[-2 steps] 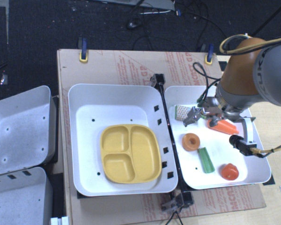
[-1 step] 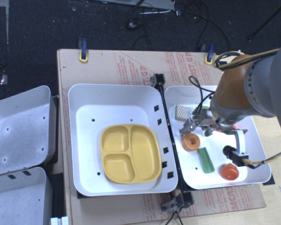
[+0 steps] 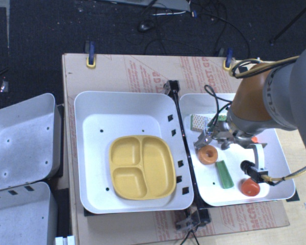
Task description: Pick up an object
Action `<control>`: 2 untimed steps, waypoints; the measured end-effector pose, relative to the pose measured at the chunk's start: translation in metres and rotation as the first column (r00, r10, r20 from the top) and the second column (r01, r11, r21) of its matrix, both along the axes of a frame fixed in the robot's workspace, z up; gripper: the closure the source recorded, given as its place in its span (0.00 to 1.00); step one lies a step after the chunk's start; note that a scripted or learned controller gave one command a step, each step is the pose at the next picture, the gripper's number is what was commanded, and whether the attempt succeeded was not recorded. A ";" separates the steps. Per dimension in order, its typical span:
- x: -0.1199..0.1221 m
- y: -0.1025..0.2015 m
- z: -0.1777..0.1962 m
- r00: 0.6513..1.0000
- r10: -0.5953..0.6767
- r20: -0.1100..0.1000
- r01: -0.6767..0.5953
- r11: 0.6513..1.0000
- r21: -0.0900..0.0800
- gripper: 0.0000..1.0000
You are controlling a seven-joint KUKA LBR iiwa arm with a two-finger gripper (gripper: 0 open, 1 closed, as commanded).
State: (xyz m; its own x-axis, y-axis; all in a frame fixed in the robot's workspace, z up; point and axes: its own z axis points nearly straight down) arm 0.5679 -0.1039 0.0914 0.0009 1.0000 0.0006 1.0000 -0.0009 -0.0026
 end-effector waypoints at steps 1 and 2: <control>0.001 0.000 0.011 1.000 -0.001 0.002 0.001 1.000 0.000 1.00; 0.000 -0.006 0.073 1.000 0.000 0.008 0.000 1.000 -0.002 1.00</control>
